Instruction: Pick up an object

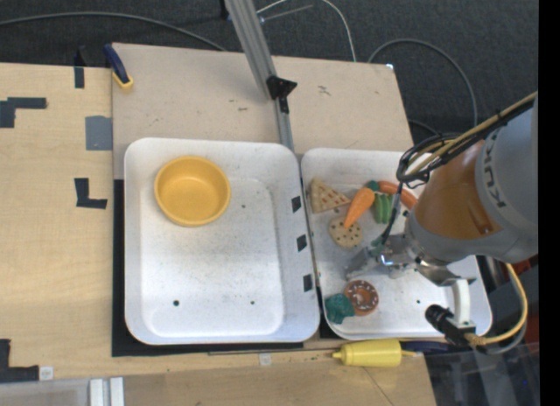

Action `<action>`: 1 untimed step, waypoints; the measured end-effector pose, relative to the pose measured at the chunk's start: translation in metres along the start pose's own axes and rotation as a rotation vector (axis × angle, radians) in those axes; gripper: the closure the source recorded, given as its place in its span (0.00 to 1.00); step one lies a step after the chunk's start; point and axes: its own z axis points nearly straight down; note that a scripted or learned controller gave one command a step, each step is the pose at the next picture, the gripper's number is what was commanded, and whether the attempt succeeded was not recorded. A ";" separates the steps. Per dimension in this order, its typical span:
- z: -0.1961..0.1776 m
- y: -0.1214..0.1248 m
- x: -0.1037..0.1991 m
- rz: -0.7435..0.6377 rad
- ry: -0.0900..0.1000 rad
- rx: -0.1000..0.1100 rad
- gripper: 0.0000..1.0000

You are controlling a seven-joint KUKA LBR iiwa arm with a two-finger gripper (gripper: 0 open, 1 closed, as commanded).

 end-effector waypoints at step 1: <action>-0.010 0.000 0.001 -0.001 0.002 0.002 1.00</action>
